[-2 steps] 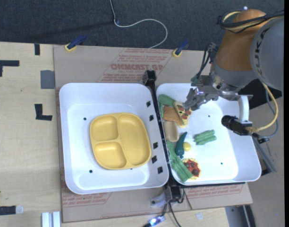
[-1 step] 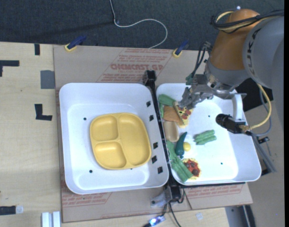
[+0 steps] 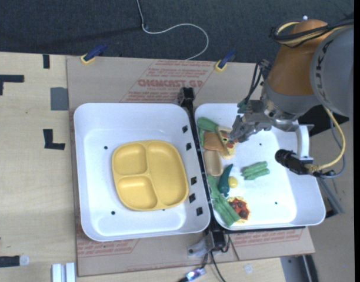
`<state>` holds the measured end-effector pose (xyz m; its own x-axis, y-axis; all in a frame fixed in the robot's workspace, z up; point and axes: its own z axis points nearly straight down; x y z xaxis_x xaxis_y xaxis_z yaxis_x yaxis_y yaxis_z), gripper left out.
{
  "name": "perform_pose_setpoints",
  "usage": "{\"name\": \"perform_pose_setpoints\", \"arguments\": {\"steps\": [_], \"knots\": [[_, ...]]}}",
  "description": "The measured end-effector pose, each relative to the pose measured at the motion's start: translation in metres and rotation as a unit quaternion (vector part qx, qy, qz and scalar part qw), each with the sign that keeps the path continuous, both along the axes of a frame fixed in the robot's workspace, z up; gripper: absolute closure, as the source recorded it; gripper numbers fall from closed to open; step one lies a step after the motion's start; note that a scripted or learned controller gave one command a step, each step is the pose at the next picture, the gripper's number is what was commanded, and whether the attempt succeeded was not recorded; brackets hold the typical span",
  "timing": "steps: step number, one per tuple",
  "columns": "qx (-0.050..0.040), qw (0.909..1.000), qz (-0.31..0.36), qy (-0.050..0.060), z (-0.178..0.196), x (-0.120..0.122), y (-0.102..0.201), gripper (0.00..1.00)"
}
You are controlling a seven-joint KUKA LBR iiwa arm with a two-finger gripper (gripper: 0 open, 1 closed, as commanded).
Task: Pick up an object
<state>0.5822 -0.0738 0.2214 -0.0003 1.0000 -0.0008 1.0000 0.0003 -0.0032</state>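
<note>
End effector (image 3: 232,135) | aperture: cannot tell | over toy food pile (image 3: 218,148) | right bin (image 3: 297,207)

1. The tool (image 3: 234,135) hangs over the right bin (image 3: 286,213), near that bin's left wall.
2. Just left of the tool lies a bread-like piece (image 3: 213,141), with a leafy piece (image 3: 206,124) behind it.
3. In front of the tool, toward the view's bottom, lie a pepper-like piece (image 3: 225,178) and a mixed food piece (image 3: 234,207).
4. A small bean bundle (image 3: 255,170) lies in front and a little right of the tool.
5. The left bin (image 3: 92,157) lies well left of the tool, with a divided plate (image 3: 149,174) in it.
6. Both bins rest on a cardboard sheet (image 3: 162,81) on the table (image 3: 27,175).
</note>
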Motion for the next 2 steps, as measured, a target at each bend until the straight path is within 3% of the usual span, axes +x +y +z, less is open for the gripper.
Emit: {"name": "perform_pose_setpoints", "arguments": {"steps": [1, 2], "knots": [[0.0005, 1.0000, 0.001, -0.001, -0.006, 0.010, 0.010, 1.00], [0.0005, 1.0000, 0.000, -0.001, 0.002, 0.005, -0.005, 1.00]]}}
